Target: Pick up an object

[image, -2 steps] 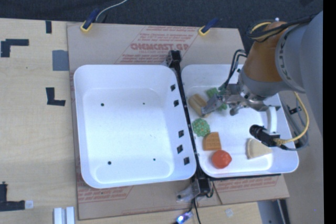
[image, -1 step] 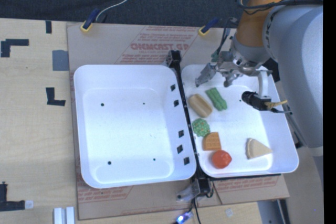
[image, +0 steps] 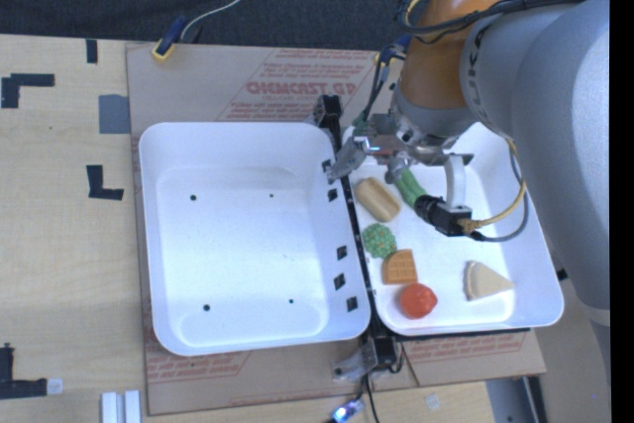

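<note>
- The gripper (image: 401, 163) hangs low over the far end of the right bin (image: 535, 297), close to the wall where the two bins meet.
- I cannot tell if the gripper is clenched or let go, because the arm's wrist covers most of it.
- A long green thing (image: 407, 183), maybe a toy bean or pepper, pokes out from right under the gripper. I cannot tell if it is being held.
- A tan toy like a bread roll (image: 377, 199) lies just beside the gripper, nearer to us.
- A bumpy green toy (image: 378, 239) sits just below the roll.
- An orange square toy (image: 400, 267) lies next to the bumpy green one.
- A red round toy (image: 417, 300) like a tomato sits at the near end of the bin.
- A pale wedge (image: 486, 281) lies to the right of the red one, apart from it.
- The left bin (image: 238, 243) is white with a few small dark dots on its floor.
- The big grey arm (image: 555, 94) with its orange band (image: 446, 45) comes in from the right.
- Both bins rest on brown cardboard (image: 258, 84) on a wooden bench (image: 59, 213).
</note>
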Motion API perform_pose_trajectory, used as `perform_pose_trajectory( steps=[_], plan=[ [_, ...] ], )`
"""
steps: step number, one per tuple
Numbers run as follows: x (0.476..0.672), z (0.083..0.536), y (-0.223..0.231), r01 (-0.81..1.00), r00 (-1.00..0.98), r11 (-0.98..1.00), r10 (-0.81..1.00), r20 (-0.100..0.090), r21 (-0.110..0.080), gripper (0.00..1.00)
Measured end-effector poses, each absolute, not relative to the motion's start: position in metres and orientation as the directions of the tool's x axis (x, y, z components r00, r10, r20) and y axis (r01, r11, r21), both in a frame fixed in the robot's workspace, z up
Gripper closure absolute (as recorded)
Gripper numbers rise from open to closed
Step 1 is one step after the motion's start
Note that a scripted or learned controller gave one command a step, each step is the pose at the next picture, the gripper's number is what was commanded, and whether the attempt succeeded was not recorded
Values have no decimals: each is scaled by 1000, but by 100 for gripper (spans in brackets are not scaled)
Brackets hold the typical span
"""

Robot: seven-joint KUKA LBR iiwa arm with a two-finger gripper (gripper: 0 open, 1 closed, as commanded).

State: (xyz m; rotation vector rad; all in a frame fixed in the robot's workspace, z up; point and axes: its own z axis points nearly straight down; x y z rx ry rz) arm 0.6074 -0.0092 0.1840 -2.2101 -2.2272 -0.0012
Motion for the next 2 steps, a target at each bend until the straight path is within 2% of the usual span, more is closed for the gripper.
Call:
perform_pose_trajectory(
  steps=[1, 2],
  plan=[
    [669, 198, -4, 1000, -3, 3, 1000, 0, 2, 0],
    [602, 181, 68, 1000, -6, 6, 1000, 2, -9, 0]
  ],
)
